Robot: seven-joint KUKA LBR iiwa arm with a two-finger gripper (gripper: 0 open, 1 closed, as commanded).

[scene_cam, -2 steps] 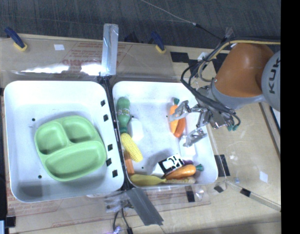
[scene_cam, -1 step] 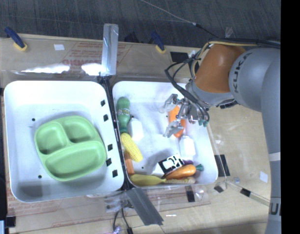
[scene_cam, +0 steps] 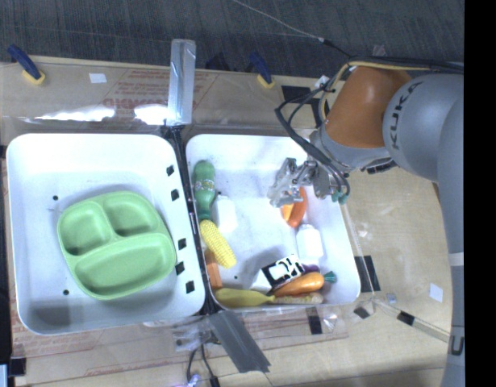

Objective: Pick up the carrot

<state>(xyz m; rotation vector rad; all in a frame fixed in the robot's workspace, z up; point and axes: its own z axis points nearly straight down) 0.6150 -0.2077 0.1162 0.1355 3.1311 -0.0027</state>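
gripper (scene_cam: pixel 291 190) low over right bin (scene_cam: pixel 256 147), near its right wall | fingers around an orange piece, grasp cannot be told | carrot (scene_cam: pixel 298 284) lies at bin's front edge, beside banana (scene_cam: pixel 241 297) | green plate (scene_cam: pixel 116 241) in left bin (scene_cam: pixel 38 147)

Grey arm (scene_cam: pixel 409 127) reaches in from right, gripper (scene_cam: pixel 292 185) angled down-left

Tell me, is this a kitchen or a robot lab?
Probably a robot test bench: a KUKA arm reaches over two white bins, one holding toy food like corn, the other a green divided plate.
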